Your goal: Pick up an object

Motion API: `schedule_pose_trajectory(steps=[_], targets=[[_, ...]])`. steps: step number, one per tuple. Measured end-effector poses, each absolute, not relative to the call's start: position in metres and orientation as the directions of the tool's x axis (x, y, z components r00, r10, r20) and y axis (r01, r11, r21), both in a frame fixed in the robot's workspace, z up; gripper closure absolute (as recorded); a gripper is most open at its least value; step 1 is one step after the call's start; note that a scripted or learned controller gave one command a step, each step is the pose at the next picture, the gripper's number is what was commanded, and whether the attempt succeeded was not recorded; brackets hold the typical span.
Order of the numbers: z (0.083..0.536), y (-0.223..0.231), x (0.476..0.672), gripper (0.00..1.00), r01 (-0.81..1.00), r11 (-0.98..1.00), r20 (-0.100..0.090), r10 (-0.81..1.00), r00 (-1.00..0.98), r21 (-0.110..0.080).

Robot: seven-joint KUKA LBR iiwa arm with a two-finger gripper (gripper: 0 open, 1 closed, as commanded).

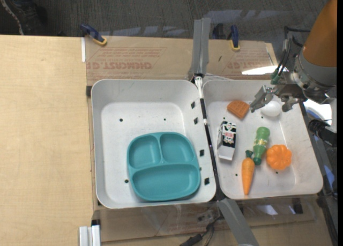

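Note:
My gripper (274, 102) hovers over the back of the right bin (305, 186), its two fingers spread open. A small white rounded object (271, 110) lies on the bin floor just below and between the fingers; nothing is held. To its left sits a brown-orange block (238, 109). Toward the front are a cow-patterned carton (228, 139), a green bottle (261, 144), a carrot (247, 173) and an orange pumpkin-like piece (278, 157).
The left bin (107, 132) holds a teal divided plate (162, 165). A grey divider bar (200, 52) runs between the bins at the back. Cardboard (139, 60) with clamps lies behind, and a wooden board (43, 132) on the left.

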State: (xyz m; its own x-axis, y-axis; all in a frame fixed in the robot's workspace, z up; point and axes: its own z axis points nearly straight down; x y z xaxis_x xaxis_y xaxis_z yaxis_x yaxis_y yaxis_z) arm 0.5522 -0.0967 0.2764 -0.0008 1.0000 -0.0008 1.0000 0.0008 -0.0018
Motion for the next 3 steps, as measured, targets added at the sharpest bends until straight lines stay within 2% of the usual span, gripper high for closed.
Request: schedule_pose_trajectory(steps=[1, 2, 3], targets=[[0.144, -0.134, 0.517, 0.00, 0.998, 0.056, 0.001, 0.998, -0.056, -0.003], [0.091, -0.169, 0.518, 0.00, 1.000, -0.017, 0.001, 1.000, 0.017, -0.003], [0.100, -0.170, 0.519, 1.00, 1.000, -0.020, 0.001, 1.000, 0.020, -0.003]])
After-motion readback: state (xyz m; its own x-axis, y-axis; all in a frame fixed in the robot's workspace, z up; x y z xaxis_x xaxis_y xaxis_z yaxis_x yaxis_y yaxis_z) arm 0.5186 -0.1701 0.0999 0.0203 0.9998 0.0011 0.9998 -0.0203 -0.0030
